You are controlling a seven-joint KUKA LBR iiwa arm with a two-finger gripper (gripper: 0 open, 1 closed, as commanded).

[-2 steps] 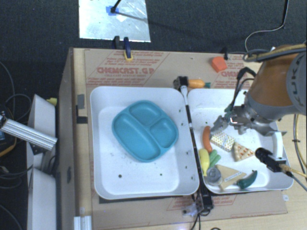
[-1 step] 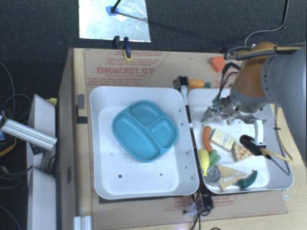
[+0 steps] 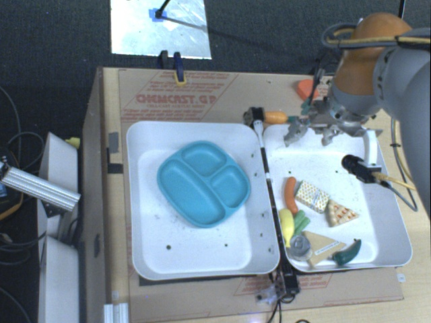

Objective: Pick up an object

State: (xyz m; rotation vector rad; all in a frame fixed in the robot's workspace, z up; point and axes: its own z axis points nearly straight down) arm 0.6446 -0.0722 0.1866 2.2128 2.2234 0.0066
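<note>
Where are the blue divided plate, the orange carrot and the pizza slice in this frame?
blue divided plate (image 3: pixel 202 182): camera view, on the ridge between its compartments.
orange carrot (image 3: pixel 290 194): camera view, middle of its body.
pizza slice (image 3: pixel 341 213): camera view, middle of its topped face.

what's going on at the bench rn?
The KUKA arm reaches in from the right, its hand low over the back of the right bin, nothing visibly held. Toy food sits near that bin's front: a carrot, pizza slice, corn. The left bin holds a blue divided plate.
</note>
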